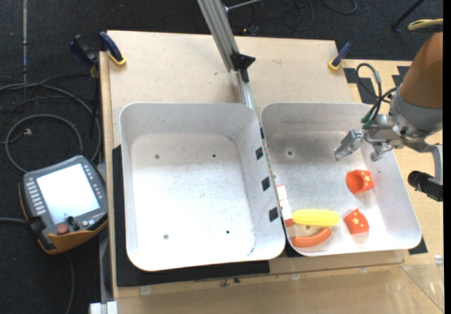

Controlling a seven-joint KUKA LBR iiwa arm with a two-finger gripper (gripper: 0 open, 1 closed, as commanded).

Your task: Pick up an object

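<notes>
gripper (363, 146): fingers apart, nothing between, above right bin (310, 122)
orange cup (360, 181): unlifted
pick: not yet made

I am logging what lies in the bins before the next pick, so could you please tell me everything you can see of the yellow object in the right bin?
The yellow object is a long, rounded, banana-like piece, smooth and plastic-looking. It lies flat on its side, running left to right, near the front left corner of the right bin. Its lower edge appears to touch a curved orange-red piece lying just in front of it. A small orange block sits apart to its right. The gripper hangs well behind it, not touching it.
</notes>
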